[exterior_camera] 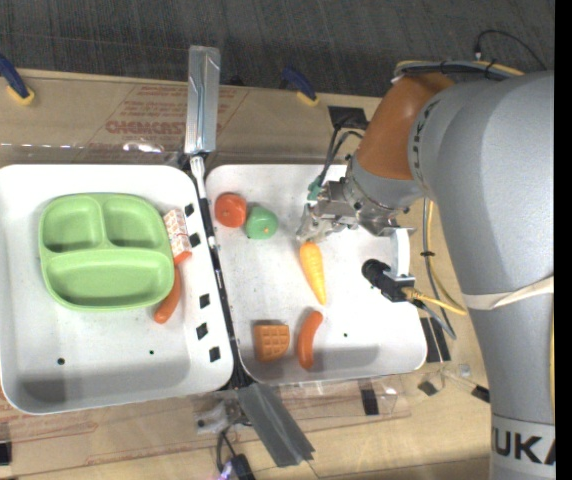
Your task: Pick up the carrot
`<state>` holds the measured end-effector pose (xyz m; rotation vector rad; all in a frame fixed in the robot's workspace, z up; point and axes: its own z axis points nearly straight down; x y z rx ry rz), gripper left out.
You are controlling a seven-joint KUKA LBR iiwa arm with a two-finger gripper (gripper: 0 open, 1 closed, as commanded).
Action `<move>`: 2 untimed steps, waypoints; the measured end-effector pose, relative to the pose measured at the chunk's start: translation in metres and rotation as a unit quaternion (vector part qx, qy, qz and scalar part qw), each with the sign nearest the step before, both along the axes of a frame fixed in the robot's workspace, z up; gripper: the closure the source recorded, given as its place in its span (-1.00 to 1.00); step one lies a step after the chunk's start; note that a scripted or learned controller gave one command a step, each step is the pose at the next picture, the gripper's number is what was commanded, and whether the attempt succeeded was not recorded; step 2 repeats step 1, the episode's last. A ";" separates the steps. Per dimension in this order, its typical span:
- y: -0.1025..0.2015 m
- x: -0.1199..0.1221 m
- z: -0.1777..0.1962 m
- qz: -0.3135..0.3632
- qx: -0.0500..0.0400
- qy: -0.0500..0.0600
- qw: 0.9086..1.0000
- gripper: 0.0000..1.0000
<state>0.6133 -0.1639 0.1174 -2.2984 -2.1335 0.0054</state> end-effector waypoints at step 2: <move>0.053 -0.004 0.115 -0.040 -0.001 -0.004 0.999 1.00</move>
